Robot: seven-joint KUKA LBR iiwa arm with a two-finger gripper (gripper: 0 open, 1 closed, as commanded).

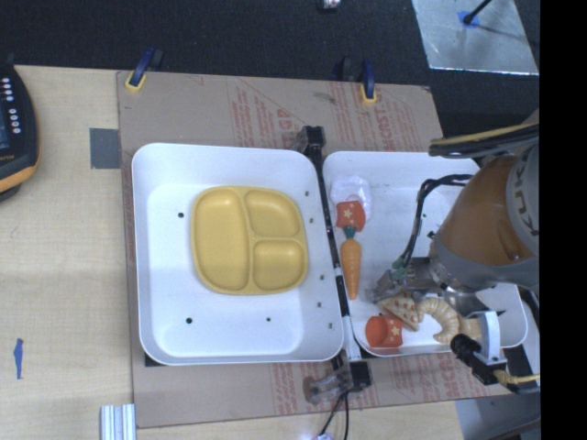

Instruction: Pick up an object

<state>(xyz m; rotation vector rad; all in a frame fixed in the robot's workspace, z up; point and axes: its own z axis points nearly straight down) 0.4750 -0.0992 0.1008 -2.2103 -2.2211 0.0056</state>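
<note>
The left bin [156, 246] holds a yellow plate [248, 239], lying flat near its middle. The right bin [385, 168] holds the pickable things along its left and near sides: a strawberry [350, 214] on a clear wrapper [351, 191], a carrot [350, 259] just nearer than it, a tomato [383, 331] at the near edge, and a croissant [445, 317] with a pale wedge [401, 309] beside it.

To do the pick well, I judge the gripper [404, 287] should settle on one item, centre over it and close only once it straddles that item, since the near pile is crowded.

The arm [481, 223] reaches in from the right, bent low over the right bin, wrist down just beyond the croissant and wedge. Whether its fingers are apart or together, I cannot tell.
</note>
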